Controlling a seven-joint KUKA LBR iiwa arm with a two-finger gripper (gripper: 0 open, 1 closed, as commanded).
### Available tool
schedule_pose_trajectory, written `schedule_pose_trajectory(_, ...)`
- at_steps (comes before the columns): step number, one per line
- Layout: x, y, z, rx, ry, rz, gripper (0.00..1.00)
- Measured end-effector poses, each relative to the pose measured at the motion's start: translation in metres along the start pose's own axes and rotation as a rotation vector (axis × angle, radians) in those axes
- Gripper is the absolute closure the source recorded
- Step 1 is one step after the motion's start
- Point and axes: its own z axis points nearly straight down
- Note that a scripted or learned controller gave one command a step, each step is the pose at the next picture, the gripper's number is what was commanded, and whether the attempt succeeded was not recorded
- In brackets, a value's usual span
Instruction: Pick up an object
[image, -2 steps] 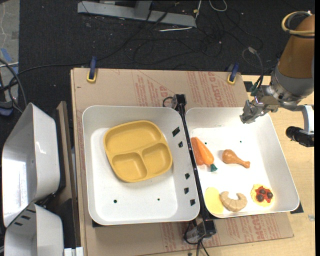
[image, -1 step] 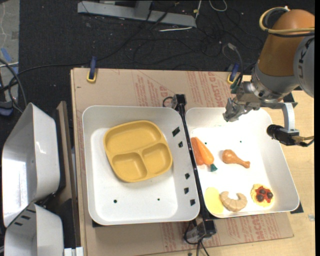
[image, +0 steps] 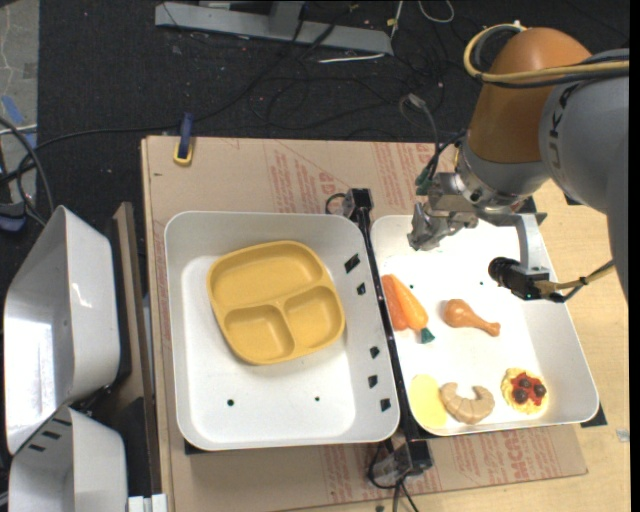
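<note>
Camera view, metal gripper (image: 432, 232), tapered orange carrot (image: 405, 303), compartmented yellow plate (image: 276, 300)

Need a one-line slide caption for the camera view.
Gripper hovers over right bin holding toy carrot and drumstick; yellow tray in left.

A divided plate (image: 275, 300) is set in the left bin (image: 190, 400). In the right bin (image: 570, 350), a toy carrot (image: 405, 303) is placed leftmost, a chicken drumstick (image: 468, 316) to its right, and a croissant (image: 467, 402) and small pizza (image: 525, 390) nearer the front edge.
</note>
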Motion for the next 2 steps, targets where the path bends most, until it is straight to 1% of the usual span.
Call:
schedule_pose_trajectory(1,0.059,0.005,-0.005,-0.003,0.0,-0.001,1.0)
schedule_pose_trajectory(2,0.103,-0.003,-0.002,0.0,-0.001,0.001,1.0)
